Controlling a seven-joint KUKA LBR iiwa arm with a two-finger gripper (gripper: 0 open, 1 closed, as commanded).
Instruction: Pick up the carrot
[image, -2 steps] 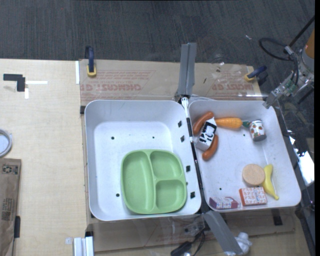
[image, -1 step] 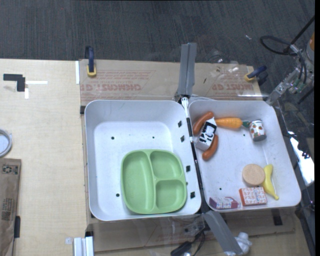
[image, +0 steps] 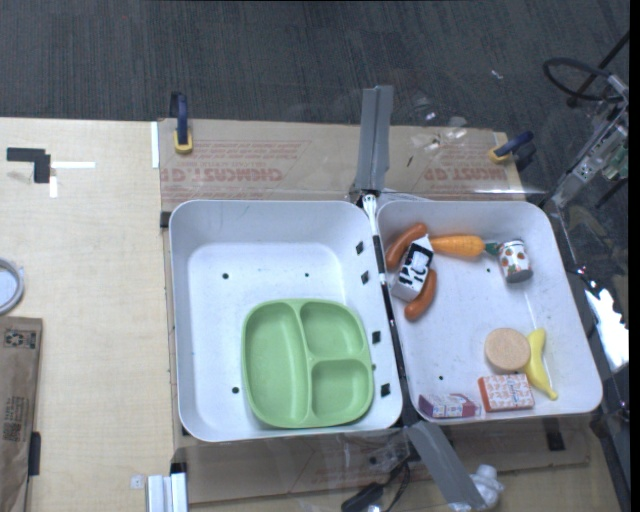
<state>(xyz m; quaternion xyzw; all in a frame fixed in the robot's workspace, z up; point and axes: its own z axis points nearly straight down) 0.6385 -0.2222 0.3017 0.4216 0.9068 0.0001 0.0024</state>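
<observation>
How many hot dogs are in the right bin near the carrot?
2. One hot dog lies at the bin's upper left, just left of the carrot. The other hot dog lies just below it. A small carton sits between them, overlapping both.

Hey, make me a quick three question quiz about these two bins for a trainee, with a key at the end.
1. True or false: the carrot lies in the right bin.
2. What sits in the left bin?
3. Which lies nearest the carrot: A the small can, B the banana, C the round cookie?

Key: 1 true. 2 a green divided plate. 3 A.
</observation>
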